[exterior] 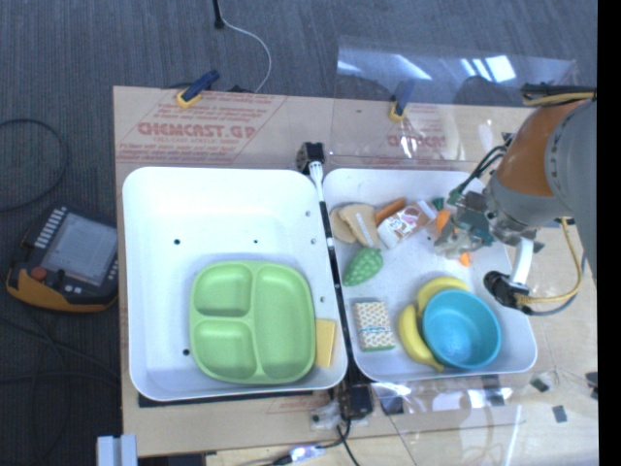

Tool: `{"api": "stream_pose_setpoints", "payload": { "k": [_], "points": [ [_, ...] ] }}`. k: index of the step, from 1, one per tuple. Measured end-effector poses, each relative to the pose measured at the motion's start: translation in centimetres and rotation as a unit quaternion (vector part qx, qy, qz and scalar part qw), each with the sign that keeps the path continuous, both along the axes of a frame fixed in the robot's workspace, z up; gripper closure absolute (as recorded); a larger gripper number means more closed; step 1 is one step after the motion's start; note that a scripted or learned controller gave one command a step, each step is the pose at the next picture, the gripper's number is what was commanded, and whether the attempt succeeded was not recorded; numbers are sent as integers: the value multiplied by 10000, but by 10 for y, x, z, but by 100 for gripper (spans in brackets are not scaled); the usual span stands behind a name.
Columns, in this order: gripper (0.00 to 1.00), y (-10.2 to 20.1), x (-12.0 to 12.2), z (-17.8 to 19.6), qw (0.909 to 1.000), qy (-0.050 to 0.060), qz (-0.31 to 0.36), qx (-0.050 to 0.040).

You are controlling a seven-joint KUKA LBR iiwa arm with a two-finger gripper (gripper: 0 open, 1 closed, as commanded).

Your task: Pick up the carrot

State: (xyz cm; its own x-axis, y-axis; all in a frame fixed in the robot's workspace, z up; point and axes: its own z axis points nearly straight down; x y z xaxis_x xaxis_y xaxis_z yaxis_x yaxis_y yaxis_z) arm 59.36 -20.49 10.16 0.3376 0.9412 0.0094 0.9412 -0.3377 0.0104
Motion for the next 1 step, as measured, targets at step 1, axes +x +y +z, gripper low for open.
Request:
{"api": "stream_pose_setpoints", "payload": {
  "k": [1],
  "points": [
    [100,65,-13,98,9984,29,572,-38]
  ]
}}
